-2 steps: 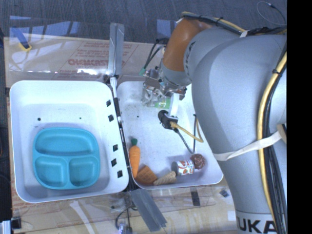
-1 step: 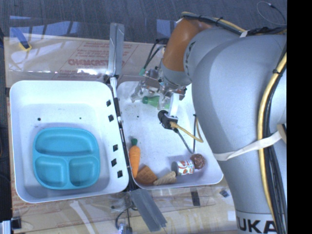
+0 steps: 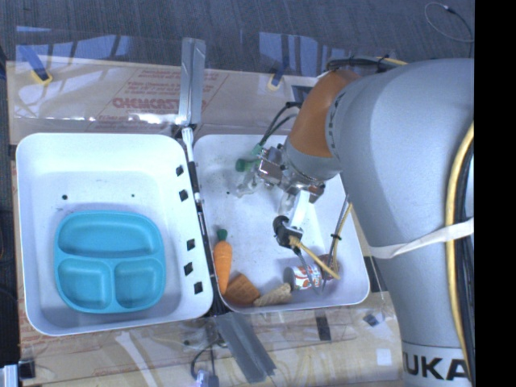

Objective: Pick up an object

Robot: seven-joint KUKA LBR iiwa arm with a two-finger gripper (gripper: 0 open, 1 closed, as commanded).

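Observation:
My gripper (image 3: 251, 172) hangs over the upper middle of the right bin (image 3: 211, 156), below the orange-banded wrist. Nothing shows between its tips. An orange carrot (image 3: 222, 261) with a green top lies along the bin's left wall. A brown wedge-shaped piece (image 3: 239, 289) rests at the carrot's lower end in the front corner. To the right of the wedge lie a beige bread-like piece (image 3: 276, 294) and a small red and white object (image 3: 306, 278), near the front wall. All of these sit well below the gripper, apart from it.
The left bin (image 3: 40, 160) holds a blue divided plate (image 3: 109, 258) in its lower half. The big grey arm covers the right bin's right side. A metal divider strip (image 3: 192, 79) stands between the bins at the back.

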